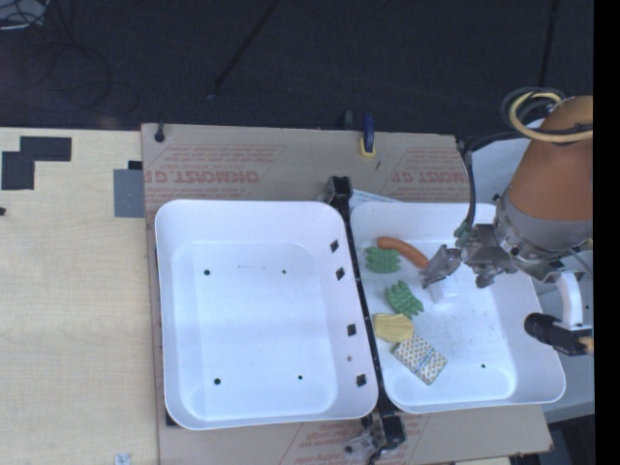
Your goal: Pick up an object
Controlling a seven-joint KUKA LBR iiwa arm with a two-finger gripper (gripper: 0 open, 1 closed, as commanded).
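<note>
The gripper [438,271] hovers over the right bin [504,381] beside an orange carrot [403,251].

Arm [550,177] reached in from the right, orange band above the grey wrist, wrist pitched down and toward the left. Gripper [438,269] hung low with dark fingers pointing left and downward, nothing visibly between them. Finger spacing unclear.
</note>
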